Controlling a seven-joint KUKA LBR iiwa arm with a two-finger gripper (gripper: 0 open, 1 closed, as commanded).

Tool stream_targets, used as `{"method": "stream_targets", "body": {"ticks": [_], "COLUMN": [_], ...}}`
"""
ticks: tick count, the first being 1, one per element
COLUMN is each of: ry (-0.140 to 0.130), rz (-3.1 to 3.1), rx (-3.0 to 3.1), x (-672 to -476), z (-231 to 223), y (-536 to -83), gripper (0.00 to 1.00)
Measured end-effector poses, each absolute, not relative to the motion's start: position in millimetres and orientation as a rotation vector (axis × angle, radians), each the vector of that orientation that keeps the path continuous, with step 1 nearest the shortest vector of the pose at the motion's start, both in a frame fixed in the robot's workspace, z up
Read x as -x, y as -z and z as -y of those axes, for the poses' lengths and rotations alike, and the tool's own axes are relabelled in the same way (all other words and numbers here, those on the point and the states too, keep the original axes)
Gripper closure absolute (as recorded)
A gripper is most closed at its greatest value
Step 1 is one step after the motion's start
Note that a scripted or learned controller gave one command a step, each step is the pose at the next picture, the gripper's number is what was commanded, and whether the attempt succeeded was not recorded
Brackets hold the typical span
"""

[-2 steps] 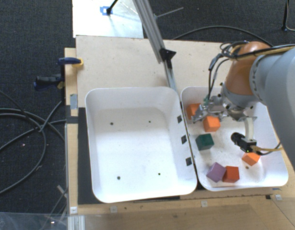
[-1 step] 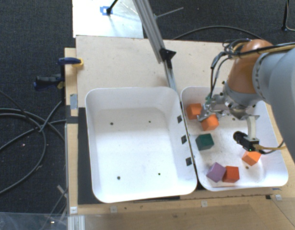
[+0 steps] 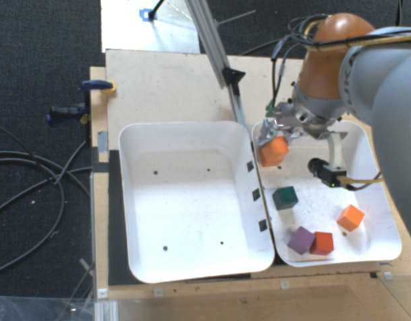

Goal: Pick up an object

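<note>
My gripper (image 3: 275, 138) hangs over the far left corner of the right bin (image 3: 385, 236), close to the divider between the two bins. It is shut on an orange block (image 3: 272, 151), which sits between the metal fingers and looks lifted off the bin floor. Below it on the bin floor lies a dark green cube (image 3: 285, 197). A purple cube (image 3: 301, 240) and a red cube (image 3: 321, 243) touch each other near the front rim. A second orange cube (image 3: 350, 217) lies to the right.
The left bin (image 3: 135, 179) stands beside the right one. A slanted metal pole (image 3: 212, 39) comes down to the bins' far junction. A blue clamp (image 3: 91, 85) grips the board's left edge. Cables lie on the floor at left.
</note>
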State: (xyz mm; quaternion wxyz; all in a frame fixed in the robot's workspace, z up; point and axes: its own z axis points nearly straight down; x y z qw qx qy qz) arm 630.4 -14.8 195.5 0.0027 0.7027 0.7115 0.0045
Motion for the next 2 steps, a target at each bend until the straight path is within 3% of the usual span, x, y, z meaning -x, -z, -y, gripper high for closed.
{"method": "stream_targets", "body": {"ticks": [1,2], "ry": [0.002,0.000], "rz": [-2.232,-2.238], "rx": [-2.214,-2.212], "x": [-597.6,-554.6], "z": [-16,-78], "y": [-190,-189], "gripper": [1.00,1.00]}}
